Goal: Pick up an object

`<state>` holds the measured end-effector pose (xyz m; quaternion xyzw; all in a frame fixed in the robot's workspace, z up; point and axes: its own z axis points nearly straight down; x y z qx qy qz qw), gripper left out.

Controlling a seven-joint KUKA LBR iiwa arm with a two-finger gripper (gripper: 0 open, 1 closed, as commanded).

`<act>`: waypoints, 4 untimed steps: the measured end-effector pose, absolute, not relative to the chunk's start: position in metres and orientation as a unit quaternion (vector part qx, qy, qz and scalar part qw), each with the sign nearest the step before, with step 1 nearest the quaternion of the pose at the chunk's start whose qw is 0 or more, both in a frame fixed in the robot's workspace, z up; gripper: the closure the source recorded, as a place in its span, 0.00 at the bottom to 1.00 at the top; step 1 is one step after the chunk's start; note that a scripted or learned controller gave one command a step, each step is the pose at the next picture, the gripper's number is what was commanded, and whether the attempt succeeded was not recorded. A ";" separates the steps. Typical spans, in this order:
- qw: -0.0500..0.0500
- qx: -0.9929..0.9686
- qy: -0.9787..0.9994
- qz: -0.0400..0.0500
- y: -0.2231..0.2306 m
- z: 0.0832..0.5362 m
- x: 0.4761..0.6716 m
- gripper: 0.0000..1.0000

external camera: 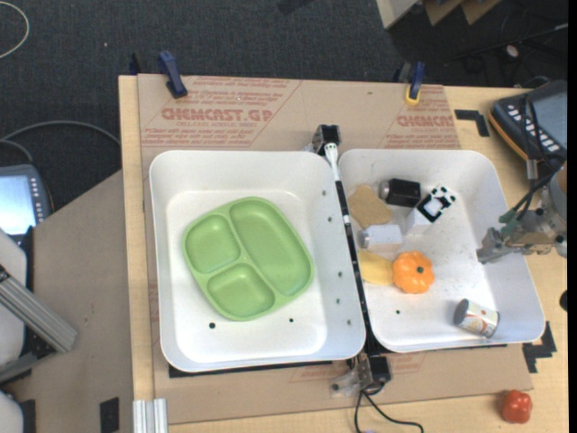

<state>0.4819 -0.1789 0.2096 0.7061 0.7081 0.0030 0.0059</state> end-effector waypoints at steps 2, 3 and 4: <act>0.009 0.706 0.708 0.006 -0.143 0.496 0.480 1.00; 0.004 0.707 0.708 0.001 -0.143 0.499 0.480 1.00; 0.006 0.707 0.708 0.002 -0.143 0.509 0.481 1.00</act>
